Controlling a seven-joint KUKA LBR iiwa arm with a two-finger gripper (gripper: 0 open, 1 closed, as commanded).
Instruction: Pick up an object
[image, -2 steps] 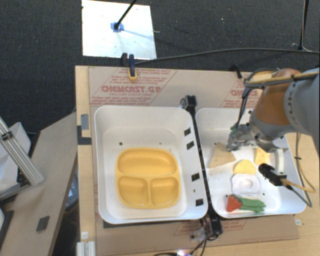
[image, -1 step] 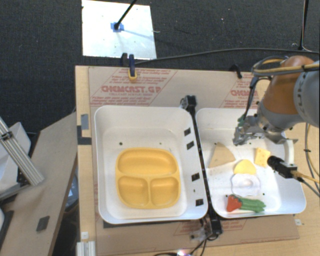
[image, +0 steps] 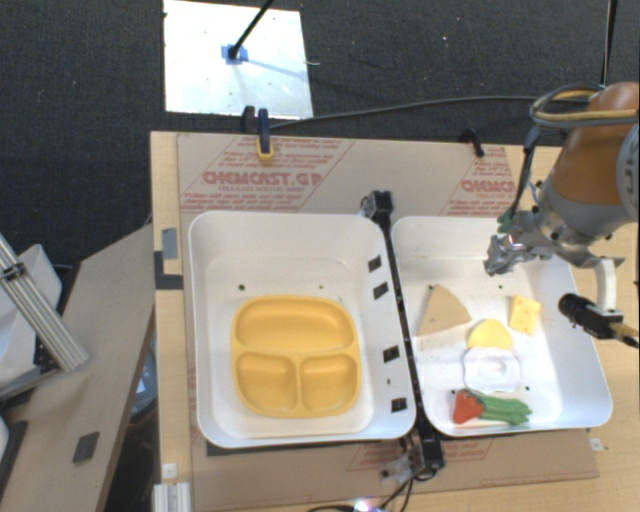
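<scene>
My gripper (image: 498, 258) hangs over the back of the right bin (image: 596, 400), holding nothing that I can see. Several toy foods lie in that bin in front of it. A tan wedge (image: 442, 308) sits closest, just below and left of the gripper. A yellow cheese block (image: 524, 313) lies to the wedge's right. A round yellow piece (image: 490, 334) touches a white fried-egg shape (image: 492, 370). Near the front wall, a red piece (image: 466, 408) lies against a green pod (image: 506, 408).
The left bin (image: 215, 300) holds a yellow divided tray (image: 296, 355). A black-marked divider wall (image: 393, 300) separates the two bins. The arm's orange band (image: 592, 150) rises at the right, over the bench's back edge.
</scene>
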